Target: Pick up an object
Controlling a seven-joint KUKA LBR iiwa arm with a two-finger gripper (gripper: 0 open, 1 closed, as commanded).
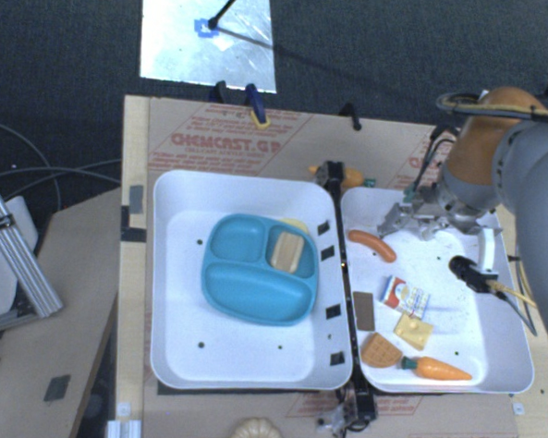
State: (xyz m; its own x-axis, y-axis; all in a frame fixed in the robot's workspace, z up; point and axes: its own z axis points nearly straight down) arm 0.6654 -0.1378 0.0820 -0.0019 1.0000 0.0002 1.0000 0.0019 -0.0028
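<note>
Closest to me is one beige coiled ring (pixel 259 437), sitting on the bench edge outside the bins. Behind it are two shallow white bins side by side, the left bin (pixel 173 281) and the right bin (pixel 515 367).

The right one has six loose things, one of each:
- orange plastic carrot (pixel 436 368)
- tan toy bread slice (pixel 380 351), just beside the carrot
- yellow cheese wedge (pixel 413 331)
- small red, white and blue carton (pixel 405 296)
- flat brown bar (pixel 363 311)
- orange-red toy sausage (pixel 371 245), further back

The print on the carton is too small to read.

The left bin holds one blue divided plate (pixel 242 295) with three sections. One tan block (pixel 286 251) sits in the small right-hand section.

The grey arm's metal gripper (pixel 413 217) is low over the back of the right bin, just behind the sausage and well apart from the carrot. Honestly can't tell if the pincer is wide or narrow from here.

The only writing I can read is red "CHEMCAST GP" on the brown cardboard sheet (pixel 288 136) under the bins.
</note>
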